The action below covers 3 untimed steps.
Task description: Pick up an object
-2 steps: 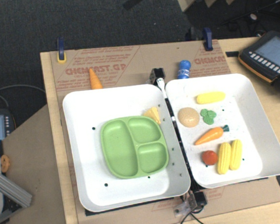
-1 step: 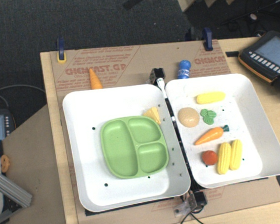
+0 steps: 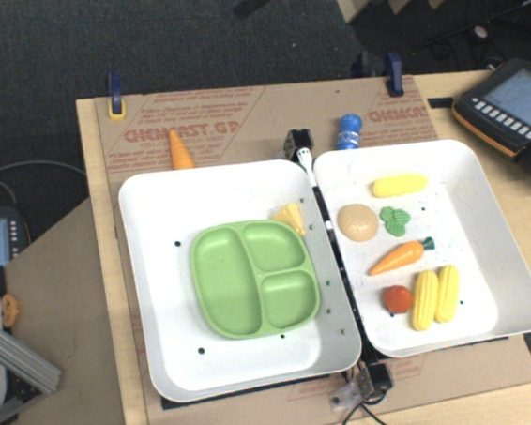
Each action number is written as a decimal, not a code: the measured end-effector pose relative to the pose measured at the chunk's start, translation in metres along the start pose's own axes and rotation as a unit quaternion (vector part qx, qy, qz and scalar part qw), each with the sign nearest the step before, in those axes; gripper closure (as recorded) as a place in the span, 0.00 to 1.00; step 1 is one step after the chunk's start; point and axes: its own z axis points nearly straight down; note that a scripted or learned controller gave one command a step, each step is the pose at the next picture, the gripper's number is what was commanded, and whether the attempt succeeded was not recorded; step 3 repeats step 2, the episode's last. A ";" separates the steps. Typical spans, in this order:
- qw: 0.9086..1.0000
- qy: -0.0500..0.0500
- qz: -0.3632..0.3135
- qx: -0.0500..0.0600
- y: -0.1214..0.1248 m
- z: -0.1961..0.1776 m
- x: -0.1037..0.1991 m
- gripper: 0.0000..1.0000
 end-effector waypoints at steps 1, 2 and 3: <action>1.000 0.000 0.000 0.001 0.000 0.000 0.000 0.00; 0.998 -0.003 0.007 0.059 -0.018 0.139 0.096 0.00; 0.998 -0.003 0.007 0.059 -0.018 0.139 0.096 0.00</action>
